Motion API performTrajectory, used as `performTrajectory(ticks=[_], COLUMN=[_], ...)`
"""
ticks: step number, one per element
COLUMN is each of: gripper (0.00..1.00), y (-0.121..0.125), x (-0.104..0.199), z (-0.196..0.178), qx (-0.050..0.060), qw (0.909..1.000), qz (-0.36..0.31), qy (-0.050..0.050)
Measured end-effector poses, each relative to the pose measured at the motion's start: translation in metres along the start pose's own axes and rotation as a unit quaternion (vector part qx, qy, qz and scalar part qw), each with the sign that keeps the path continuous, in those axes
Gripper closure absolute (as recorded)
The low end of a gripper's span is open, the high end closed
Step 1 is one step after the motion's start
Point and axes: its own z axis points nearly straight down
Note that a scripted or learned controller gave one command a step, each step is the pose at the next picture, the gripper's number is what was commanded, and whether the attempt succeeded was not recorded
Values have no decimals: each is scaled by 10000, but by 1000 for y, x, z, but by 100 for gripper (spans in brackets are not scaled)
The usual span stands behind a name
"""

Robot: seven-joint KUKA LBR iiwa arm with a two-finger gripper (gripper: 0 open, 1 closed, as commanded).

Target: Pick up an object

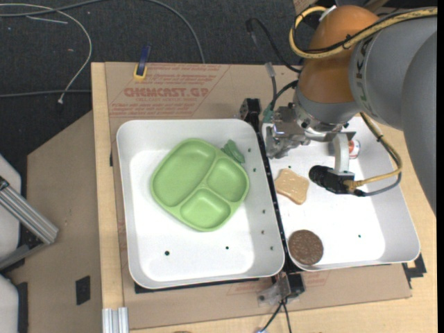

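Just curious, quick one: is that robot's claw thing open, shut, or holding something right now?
Gripper: cannot be told. It sits low over the right bin, near its upper left corner, with the arm's wrist in the way.

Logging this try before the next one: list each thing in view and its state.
Green divided plate: flat in the left bin, right side up.
Toast slice: flat in the right bin, untouched.
Brown round cookie: flat at the right bin's near edge.
Gripper: low over the right bin's far-left corner.
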Motion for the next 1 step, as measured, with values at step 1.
performTrajectory(ticks=[1], gripper=[100], y=[16], x=[44], z=[-10], qx=[0], qw=[10000], qz=[8], qy=[-2])
